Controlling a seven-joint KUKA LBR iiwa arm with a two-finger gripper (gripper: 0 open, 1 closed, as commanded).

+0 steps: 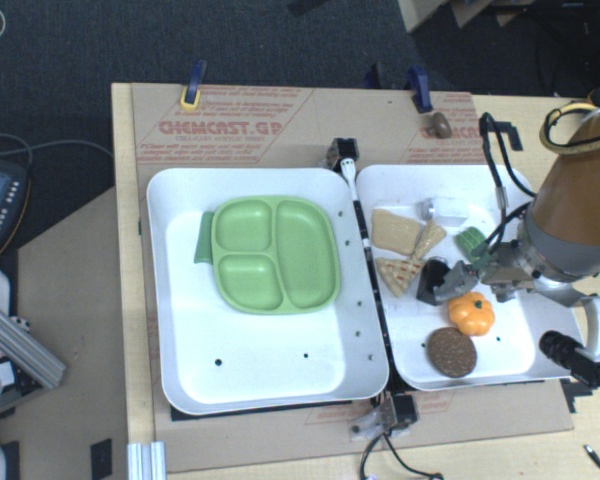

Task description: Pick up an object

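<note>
Gripper (pixel 442 280) low in the right bin (pixel 500 183), just above the pumpkin (pixel 471 314); grip state cannot be told; cookie (pixel 450 352) below the pumpkin.

A robotics lab: clamped board (pixel 280 128), loose cables (pixel 400 458), aluminium rail (pixel 20 343) on dark carpet (pixel 80 28).
</note>
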